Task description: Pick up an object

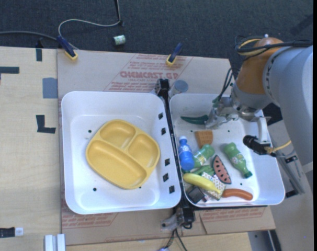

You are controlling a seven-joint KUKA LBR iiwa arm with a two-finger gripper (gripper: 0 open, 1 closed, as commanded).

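While the end effector (217, 118) sits low in the right bin (276, 184) beside a dark green object (194, 120), its grip state cannot be told. Nearby lie a brown block (203, 138) and green bottle (237, 159)

Bright, even overhead light; white bins (75, 156) slightly glary, soft shadows, mild blur throughout.
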